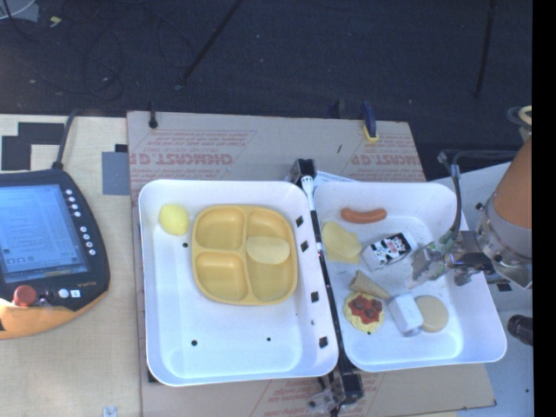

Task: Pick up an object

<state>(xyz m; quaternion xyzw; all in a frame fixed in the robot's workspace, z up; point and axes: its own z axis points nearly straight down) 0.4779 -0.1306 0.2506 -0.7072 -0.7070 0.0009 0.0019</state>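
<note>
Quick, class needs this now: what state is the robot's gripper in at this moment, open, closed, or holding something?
Gripper: over the right bin, beside the black and white carton; open or shut cannot be told, and no object is seen between its fingers.

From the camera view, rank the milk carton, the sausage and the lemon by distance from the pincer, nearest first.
Measured from the pincer:
1. Milk carton, right bin, just to its left.
2. Sausage, right bin, toward the far wall.
3. Lemon, left bin's far-left corner.

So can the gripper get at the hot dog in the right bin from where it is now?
Probably yes. The hot dog lies alone near the far wall, nothing on it, and the gripper hovers over the same bin.
</note>
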